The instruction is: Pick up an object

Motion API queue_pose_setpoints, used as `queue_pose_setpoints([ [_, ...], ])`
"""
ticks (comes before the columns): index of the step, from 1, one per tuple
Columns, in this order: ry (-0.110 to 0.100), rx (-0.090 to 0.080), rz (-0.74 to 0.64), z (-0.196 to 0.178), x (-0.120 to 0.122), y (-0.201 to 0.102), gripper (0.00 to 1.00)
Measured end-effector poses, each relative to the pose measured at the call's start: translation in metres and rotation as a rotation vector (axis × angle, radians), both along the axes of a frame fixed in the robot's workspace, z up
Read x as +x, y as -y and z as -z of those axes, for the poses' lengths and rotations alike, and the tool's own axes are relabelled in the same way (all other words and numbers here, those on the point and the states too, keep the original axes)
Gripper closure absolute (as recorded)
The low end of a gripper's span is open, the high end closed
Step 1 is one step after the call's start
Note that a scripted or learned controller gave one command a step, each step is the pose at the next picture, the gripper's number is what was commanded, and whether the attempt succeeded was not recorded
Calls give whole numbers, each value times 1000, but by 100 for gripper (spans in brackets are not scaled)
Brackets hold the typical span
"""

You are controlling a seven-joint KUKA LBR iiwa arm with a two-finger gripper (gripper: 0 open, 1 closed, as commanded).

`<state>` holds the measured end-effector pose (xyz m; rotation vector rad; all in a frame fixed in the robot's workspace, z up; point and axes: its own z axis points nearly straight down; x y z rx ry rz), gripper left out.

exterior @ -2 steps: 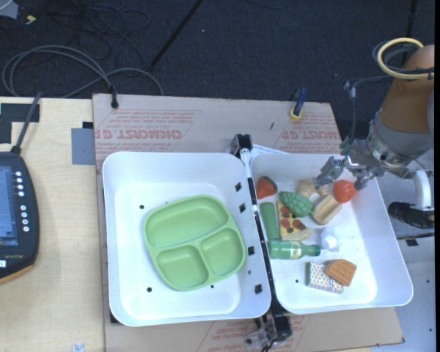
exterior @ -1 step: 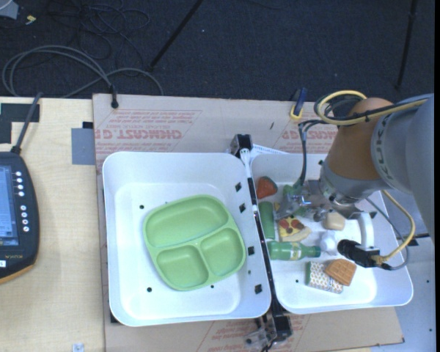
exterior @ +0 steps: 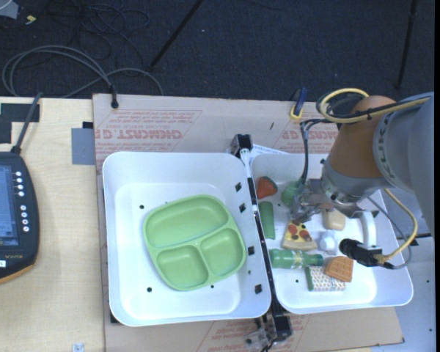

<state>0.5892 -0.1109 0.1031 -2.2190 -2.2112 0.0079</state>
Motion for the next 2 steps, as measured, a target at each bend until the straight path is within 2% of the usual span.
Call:
queue_pose_setpoints([
  [1,17,-4,-3,-189,-65,2,100],
  [2,1,-1,-4,-125,-35,-18,100],
])
